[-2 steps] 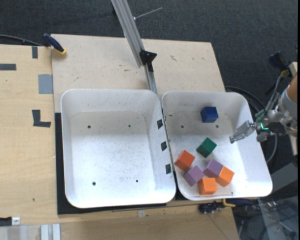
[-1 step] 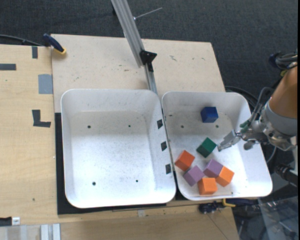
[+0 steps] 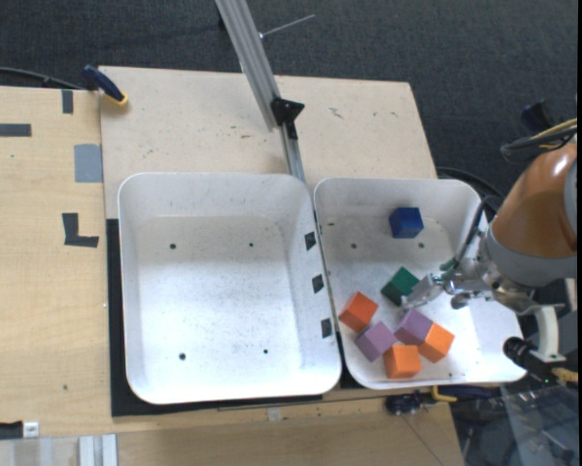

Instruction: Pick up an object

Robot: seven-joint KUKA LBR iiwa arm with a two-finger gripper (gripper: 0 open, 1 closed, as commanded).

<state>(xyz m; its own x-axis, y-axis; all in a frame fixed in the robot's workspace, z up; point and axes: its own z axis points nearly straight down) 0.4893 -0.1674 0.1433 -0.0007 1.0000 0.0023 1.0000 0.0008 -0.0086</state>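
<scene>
The right bin (image 3: 368,194) holds several small cubes. A blue cube (image 3: 405,222) lies towards its back. A green cube (image 3: 400,285) sits near the middle. In front of it lie an orange cube (image 3: 359,311), two purple cubes (image 3: 375,340) (image 3: 414,326) and two more orange cubes (image 3: 401,360) (image 3: 436,342). My gripper (image 3: 434,289) is low in the right bin, just right of the green cube and above the right purple cube. I see no cube lifted off the bin floor.
The left bin (image 3: 135,202) stands beside the right one, with a shared wall (image 3: 315,260) between them. A metal rail (image 3: 252,47) slants from the top down to that wall. The arm's grey and orange body (image 3: 538,226) overhangs the right bin's right rim.
</scene>
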